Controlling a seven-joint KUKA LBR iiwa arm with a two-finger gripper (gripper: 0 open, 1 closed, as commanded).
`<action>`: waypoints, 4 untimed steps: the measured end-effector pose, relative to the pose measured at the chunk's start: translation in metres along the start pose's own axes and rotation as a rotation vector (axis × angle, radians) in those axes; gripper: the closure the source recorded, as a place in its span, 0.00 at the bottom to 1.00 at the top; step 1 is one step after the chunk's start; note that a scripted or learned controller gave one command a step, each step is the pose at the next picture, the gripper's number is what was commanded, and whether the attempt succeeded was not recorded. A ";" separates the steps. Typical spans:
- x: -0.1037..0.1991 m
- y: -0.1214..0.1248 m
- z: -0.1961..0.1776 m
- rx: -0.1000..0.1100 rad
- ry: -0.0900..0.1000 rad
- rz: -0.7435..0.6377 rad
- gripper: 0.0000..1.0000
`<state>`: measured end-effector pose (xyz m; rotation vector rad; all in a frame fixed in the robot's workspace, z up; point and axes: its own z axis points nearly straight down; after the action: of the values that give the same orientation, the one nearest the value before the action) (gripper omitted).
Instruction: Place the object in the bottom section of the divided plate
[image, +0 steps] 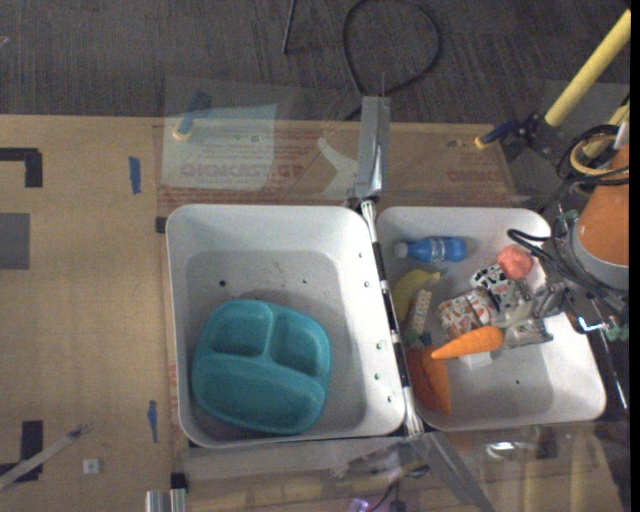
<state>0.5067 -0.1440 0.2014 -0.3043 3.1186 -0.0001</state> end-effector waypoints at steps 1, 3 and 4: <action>-0.041 0.055 0.001 0.000 -0.001 -0.126 1.00; -0.023 0.023 -0.013 0.001 0.000 -0.059 1.00; -0.047 0.108 -0.011 -0.002 0.004 -0.170 1.00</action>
<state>0.5319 -0.0288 0.2131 -0.5679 3.0853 0.0012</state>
